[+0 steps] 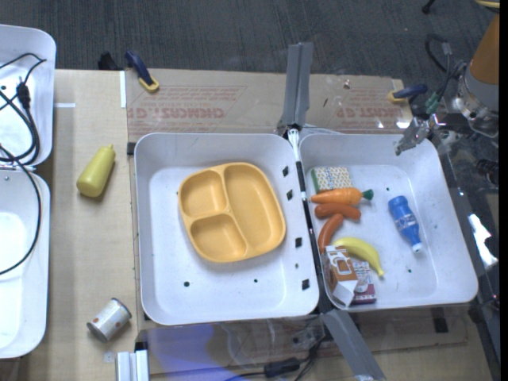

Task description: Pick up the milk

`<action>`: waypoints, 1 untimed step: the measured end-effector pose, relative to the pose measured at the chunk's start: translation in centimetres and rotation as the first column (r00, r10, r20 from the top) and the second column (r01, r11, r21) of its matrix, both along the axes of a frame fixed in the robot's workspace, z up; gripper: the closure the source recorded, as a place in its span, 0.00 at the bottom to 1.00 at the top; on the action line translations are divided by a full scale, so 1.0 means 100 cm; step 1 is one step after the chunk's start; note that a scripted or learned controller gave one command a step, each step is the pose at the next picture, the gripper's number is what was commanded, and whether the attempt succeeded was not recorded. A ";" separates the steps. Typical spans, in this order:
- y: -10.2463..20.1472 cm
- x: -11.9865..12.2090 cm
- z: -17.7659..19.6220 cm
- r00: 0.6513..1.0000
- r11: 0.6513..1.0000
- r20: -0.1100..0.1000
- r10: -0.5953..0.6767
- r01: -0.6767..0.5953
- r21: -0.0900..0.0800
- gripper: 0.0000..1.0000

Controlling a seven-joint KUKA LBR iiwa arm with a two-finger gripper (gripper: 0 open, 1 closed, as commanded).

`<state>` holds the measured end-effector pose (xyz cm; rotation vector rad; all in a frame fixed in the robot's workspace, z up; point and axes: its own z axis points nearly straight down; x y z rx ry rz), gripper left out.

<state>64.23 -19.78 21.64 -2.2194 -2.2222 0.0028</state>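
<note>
Your gripper [413,136] hangs at the far right corner of the right bin [452,213], just over its rim; whether it is parted or closed you cannot tell at this size, and nothing is seen held in it. The milk carton [348,275] lies on its side at the near left of that same bin, so your move runs diagonally toward the near-left corner. The carton's long axis seems to run roughly from the bin's left wall toward the near rim, slanted; judge the wrist turn accordingly. Mind the crowding: the banana [362,253] touches or overlaps the carton's far side, and a sausage [329,230] lies just beside it; the blue bottle [405,222] sits near your path; open room lies on the carton's right, toward the bare floor of the bin.
</note>
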 end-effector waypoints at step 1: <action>0.055 -0.026 -0.106 0.992 0.993 0.019 0.122 -0.121 -0.007 0.00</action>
